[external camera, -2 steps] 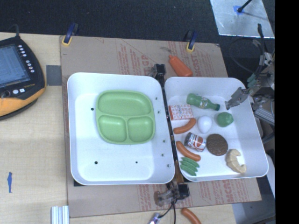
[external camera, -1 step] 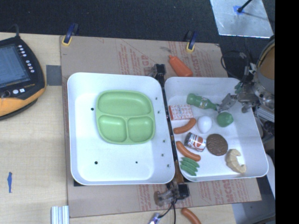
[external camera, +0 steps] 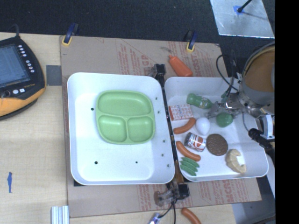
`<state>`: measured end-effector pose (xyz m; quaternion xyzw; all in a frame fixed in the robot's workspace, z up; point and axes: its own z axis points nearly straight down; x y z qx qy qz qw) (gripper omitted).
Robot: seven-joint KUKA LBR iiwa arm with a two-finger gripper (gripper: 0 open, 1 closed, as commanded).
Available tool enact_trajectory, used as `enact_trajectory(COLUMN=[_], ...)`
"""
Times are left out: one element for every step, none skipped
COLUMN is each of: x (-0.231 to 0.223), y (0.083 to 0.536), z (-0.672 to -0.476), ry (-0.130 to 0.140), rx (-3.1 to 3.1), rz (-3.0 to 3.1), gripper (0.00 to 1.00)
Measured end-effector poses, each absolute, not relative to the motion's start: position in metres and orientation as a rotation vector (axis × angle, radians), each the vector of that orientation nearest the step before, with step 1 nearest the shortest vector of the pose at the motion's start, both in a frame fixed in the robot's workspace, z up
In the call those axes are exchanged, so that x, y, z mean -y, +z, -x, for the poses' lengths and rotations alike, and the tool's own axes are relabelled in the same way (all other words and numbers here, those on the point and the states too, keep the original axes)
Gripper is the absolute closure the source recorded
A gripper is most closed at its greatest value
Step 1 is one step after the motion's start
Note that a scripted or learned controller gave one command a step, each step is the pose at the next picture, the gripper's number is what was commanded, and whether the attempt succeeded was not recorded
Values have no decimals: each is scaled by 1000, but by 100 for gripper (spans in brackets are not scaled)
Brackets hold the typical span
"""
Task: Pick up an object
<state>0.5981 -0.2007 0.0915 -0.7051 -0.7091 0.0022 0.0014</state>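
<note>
Green round object point(external camera: 224, 120) in right bin point(external camera: 261, 171), upper right part, just beside white egg point(external camera: 202, 125) and brown disc point(external camera: 217, 144). Gripper point(external camera: 223, 107) directly over it, possibly touching; fingers blurred, cannot tell whether spread or closed. Green bottle point(external camera: 199, 100) lies near. Left bin point(external camera: 79, 171) holds green divided tray point(external camera: 125, 116).

bench point(external camera: 32, 143): light wood, carries a brown cardboard sheet point(external camera: 117, 55)
end effector point(external camera: 227, 107): over right bin, reference for places
right bin point(external camera: 261, 169): on cardboard, under end effector
left bin point(external camera: 79, 162): on cardboard, well left of end effector, touching right bin
orange carrot point(external camera: 180, 66): on cardboard, up-left of end effector, outside bins
sausage point(external camera: 191, 214): on cardboard, far below end effector
teach pendant point(external camera: 18, 76): on bench, far left
clamps point(external camera: 69, 34): cardboard's far edge
</note>
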Motion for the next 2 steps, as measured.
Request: enact_trajectory(x=[202, 202], y=[103, 102], z=[-598, -598], ry=[9, 10], rx=[2229, 2230], rz=[2211, 2211], gripper=[100, 0])
